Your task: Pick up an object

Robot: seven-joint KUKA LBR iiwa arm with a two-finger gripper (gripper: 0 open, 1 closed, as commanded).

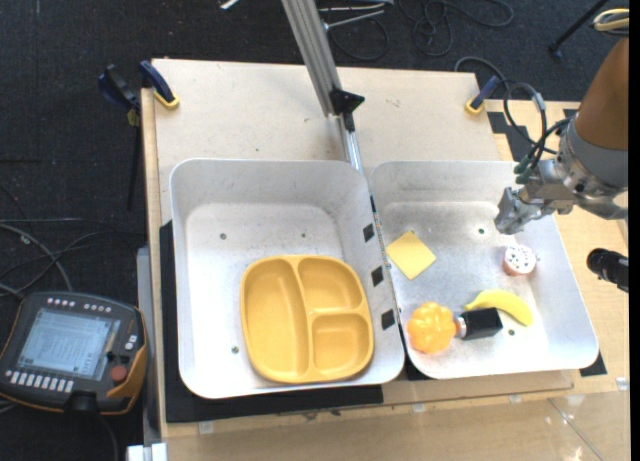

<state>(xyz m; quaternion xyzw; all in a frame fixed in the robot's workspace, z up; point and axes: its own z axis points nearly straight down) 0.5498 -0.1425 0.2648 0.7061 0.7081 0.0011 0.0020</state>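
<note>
Right bin (440, 204): bare floor lay between its left wall and the end effector (508, 217) | small round pink-and-white object (518, 261) lay just below the end effector, apart from it, near the bin's right wall | end effector grip state: cannot tell
</note>
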